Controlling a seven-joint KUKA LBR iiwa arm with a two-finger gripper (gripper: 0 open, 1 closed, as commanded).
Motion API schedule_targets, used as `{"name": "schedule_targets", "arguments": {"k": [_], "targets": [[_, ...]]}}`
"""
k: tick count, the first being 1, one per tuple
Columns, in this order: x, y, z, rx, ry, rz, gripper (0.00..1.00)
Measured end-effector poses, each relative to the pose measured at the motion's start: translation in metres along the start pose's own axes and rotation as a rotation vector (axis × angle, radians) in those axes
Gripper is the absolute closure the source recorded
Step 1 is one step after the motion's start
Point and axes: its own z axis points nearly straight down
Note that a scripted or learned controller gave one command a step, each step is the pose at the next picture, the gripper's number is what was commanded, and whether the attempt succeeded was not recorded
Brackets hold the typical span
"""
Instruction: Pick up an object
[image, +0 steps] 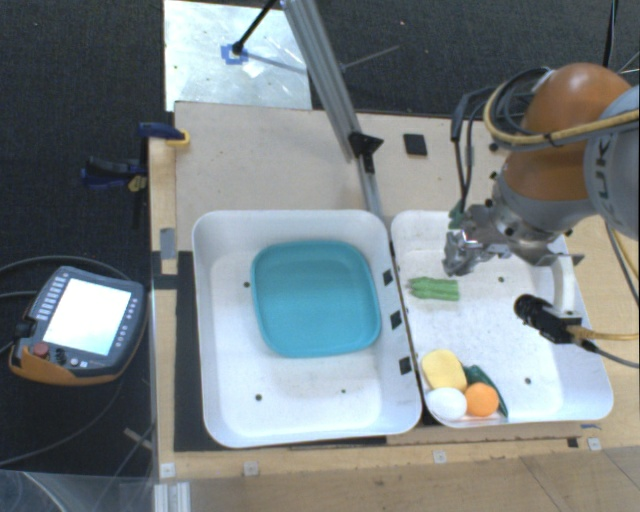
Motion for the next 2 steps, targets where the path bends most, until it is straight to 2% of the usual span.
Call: {"name": "schedule_targets", "arguments": {"k": [2], "targets": [[0.103, -0.024, 0.003, 0.001, 0.0, 0.0, 1.0]]}}
